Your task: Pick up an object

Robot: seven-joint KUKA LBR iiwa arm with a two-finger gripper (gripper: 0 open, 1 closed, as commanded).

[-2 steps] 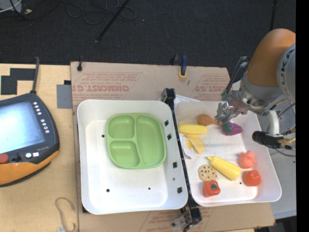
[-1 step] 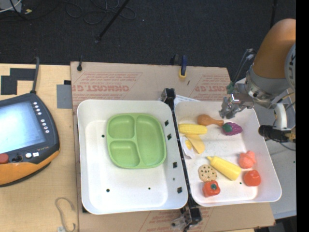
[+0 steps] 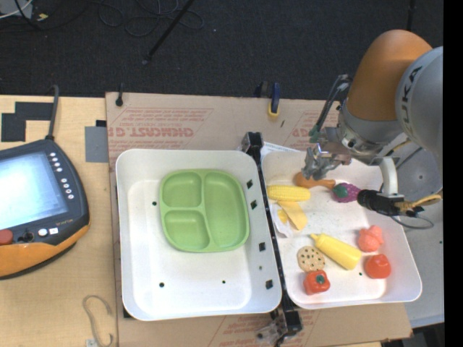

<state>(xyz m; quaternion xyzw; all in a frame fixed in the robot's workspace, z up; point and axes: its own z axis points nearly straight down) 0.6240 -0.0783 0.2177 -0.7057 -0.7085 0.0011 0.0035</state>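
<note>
Gripper (image 3: 316,166) low in right bin (image 3: 405,284), just above carrot (image 3: 315,182), beside corn (image 3: 289,192); finger state impossible to tell.

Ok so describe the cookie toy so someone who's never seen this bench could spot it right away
Look in the right-hand white bin, the one full of toy food, not the left bin with the green divided plate. Near its front edge, toward the divider between the bins, lies the cookie, just above a red pepper and left of the yellow bottle. It is the only flat tan disc with dark spots.
</note>
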